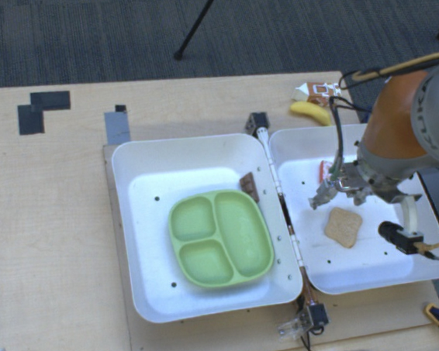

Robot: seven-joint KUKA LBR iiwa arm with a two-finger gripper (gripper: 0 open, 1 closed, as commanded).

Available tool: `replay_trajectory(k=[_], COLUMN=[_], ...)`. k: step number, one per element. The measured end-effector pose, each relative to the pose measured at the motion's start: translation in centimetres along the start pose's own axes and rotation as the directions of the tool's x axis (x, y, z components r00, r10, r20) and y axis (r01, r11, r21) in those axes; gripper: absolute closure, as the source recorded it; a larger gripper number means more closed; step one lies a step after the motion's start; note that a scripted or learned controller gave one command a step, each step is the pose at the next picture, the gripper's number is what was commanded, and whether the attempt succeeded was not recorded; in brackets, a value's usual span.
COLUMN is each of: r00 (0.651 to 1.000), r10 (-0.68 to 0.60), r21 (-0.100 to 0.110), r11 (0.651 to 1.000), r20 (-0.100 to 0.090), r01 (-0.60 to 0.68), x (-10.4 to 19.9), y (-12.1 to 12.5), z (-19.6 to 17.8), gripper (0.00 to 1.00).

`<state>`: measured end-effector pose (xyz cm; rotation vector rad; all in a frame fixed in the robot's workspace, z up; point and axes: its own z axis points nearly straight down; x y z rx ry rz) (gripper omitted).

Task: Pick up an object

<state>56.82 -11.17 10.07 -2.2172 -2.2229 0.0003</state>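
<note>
**Claw over the right bin, beside the bread**

The arm (402,128) reaches into the right bin (315,270). Its gripper (324,195) hangs just up-left of the bread (343,227), apart from it; whether it is open or closed I cannot tell. The left bin (150,295) holds a green 3-part tray (220,239) and a brown piece (247,182). A banana (310,111) lies on the bench behind.

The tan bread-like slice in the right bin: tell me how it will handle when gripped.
The tan slice lies flat, so it likely won't roll. It looks thin and porous, probably light and possibly crumbly. With little height, the gripper beside it may struggle to grasp it.
</note>
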Motion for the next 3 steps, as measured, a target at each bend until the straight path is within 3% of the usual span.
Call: replay_trajectory(k=[1,2,3], r00=[1.000,1.000,1.000], r10=[0.002,0.000,-0.002], r21=[-0.009,-0.013,-0.005], r11=[1.000,1.000,1.000], r20=[0.003,0.003,0.001], r01=[-0.002,0.000,0.002], x=[-1.1,-1.1,4.1], y=[-7.1,-6.9,-8.0], z=[1.4,0.3,-8.4], gripper=[0.00,1.00,1.00])
